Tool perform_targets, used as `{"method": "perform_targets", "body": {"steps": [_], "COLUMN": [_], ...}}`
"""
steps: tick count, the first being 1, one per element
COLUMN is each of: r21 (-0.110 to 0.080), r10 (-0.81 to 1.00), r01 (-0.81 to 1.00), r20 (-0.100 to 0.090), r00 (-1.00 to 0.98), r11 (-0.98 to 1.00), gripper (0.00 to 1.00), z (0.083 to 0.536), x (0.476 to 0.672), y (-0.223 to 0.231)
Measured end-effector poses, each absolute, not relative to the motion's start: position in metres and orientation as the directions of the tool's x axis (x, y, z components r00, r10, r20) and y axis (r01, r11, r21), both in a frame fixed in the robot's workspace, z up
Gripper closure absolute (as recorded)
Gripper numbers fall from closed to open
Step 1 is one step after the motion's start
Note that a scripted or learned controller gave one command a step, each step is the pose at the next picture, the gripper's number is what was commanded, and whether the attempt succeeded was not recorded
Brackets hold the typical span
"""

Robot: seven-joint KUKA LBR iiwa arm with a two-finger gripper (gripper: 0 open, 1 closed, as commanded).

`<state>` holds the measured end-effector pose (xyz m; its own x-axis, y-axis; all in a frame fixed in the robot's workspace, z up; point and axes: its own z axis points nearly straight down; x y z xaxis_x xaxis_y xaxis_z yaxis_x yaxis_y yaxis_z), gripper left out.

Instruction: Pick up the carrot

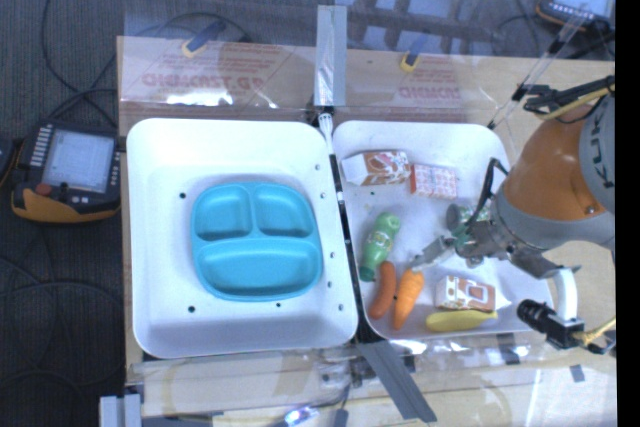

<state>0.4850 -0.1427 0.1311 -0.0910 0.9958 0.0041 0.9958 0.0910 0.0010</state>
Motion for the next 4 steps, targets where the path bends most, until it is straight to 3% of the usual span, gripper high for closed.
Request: {"method": "perform_targets", "body": {"steps": [1,2,3,4], "r21": [-0.005,-0.007,0.015,-0.002], "r10": [0.995,0.995,0.918,0.895], "r01": [0.995,0.995,0.918,0.895], "r20": [0.001,0.003,-0.004,0.001], "r00": [-0.097,-0.095,-0.397,-0.446], "r11": [0.097,0.095,0.397,0.446], "gripper": [0.00,1.00,1.00,1.00], "z": [0.095,0.104,0.091,0.183], "x": [0.482,0.482,0.489,0.501], "y": [-0.096,-0.096,-0.120,-0.055]}}
